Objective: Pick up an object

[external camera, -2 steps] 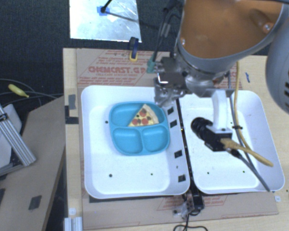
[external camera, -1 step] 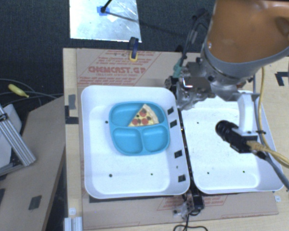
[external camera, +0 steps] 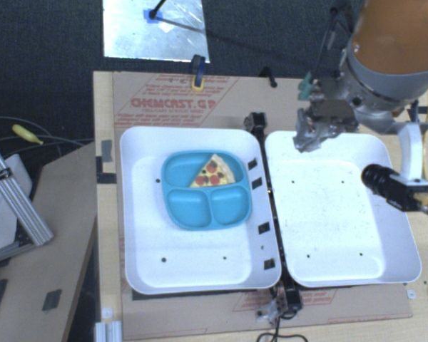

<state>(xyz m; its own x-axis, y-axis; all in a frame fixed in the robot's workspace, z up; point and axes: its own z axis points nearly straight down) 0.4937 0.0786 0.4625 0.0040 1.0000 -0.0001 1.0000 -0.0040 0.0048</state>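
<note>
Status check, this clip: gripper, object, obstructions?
Gripper above far inner corner of right bin. Pizza slice in far compartment of blue plate, left bin. Bin rims between them.

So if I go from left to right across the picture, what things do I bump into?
Blue plate with the pizza slice on it → black clips down the middle → gripper
</note>
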